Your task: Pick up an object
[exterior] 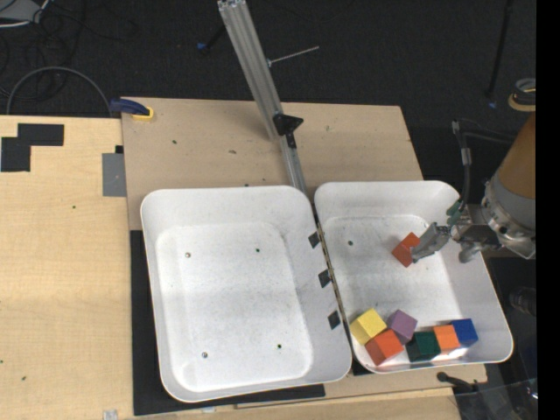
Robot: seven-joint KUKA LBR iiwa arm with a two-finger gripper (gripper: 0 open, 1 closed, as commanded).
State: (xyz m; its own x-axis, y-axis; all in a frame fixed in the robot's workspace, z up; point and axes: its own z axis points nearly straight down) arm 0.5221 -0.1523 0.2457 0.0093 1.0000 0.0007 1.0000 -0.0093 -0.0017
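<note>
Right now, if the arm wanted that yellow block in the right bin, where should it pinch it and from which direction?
Probably from straight above, pinching two opposite flat sides. The yellow block sits in a tight cluster: the red block touches its near side and the purple block sits close on its right. Its left and far sides look freer, so the pincer should straddle those faces if room allows.

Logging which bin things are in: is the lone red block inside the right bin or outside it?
Inside: the red block lies within the right bin's rim.
</note>
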